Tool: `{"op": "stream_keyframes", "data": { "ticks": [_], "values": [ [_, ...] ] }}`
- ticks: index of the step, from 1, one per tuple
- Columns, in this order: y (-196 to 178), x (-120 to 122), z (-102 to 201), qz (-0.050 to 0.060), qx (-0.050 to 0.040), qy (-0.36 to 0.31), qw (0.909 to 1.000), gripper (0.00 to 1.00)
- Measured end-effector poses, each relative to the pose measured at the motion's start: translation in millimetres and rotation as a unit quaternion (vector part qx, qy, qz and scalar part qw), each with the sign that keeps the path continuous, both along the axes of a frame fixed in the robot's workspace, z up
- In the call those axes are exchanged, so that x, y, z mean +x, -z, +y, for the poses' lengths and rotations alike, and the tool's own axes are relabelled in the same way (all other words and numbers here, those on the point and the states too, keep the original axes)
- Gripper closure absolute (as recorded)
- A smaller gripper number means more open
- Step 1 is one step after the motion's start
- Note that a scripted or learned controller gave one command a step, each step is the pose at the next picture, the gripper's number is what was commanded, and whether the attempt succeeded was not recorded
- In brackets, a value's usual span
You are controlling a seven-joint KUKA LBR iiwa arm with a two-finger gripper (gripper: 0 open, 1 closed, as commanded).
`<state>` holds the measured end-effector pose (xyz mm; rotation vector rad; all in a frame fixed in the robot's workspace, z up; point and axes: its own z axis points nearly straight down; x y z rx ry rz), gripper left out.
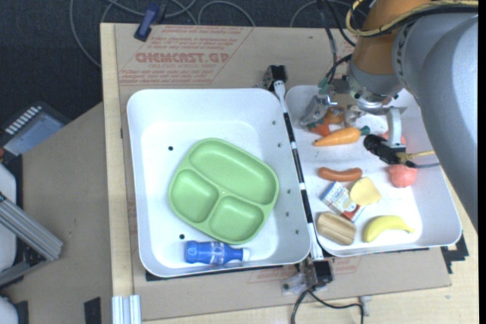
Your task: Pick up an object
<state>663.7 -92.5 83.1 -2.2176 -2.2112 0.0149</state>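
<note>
Where the gripper (pixel 334 108) hovers: one carrot (pixel 338 137) (one banana (pixel 386 227) nr front).

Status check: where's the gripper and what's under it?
Gripper low over right bin's far end. Carrot just beside it, not seen held. Sausage, banana clear nearer the front.

The grey arm (pixel 444 80) comes in from the right, its orange band (pixel 387 15) above the wrist, and reaches down so that the hand (pixel 334 108) hangs low over the far end of the right bin (pixel 437 228).
</note>
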Motion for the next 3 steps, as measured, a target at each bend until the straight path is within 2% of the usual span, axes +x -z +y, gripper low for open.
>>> {"op": "stream_keyframes", "data": {
  "ticks": [3],
  "values": [
    [-0.1,0.3,-0.5,-0.001,-0.0003,0.0,1.0,0.0]
  ]
}}
